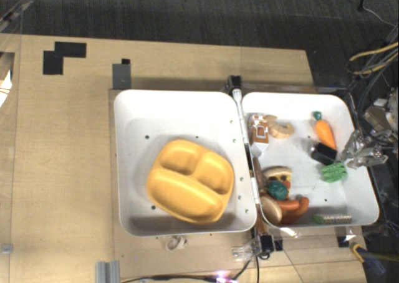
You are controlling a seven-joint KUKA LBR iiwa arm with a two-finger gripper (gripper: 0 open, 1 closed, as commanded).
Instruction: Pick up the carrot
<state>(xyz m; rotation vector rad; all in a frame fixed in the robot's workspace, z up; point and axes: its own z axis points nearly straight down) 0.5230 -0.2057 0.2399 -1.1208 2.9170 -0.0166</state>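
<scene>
The carrot (324, 131), orange with a small green top, lies in the right bin (299, 101) near its far right corner, pointing toward the near side. My gripper (358, 152) hovers at the bin's right rim, a short way right of and nearer than the carrot, and apart from it. Nothing shows in its grasp. A black block (323, 153) lies just below the carrot's tip, and a green leafy piece (334, 172) lies beside the gripper.
The left bin (134, 119) holds a large yellow lumpy object (190, 179). In the right bin's left half are a brown-and-white box (260, 128), a beige ring (282, 129) and a heap of toy food (282, 197). A green stick (332, 217) lies near the front rim.
</scene>
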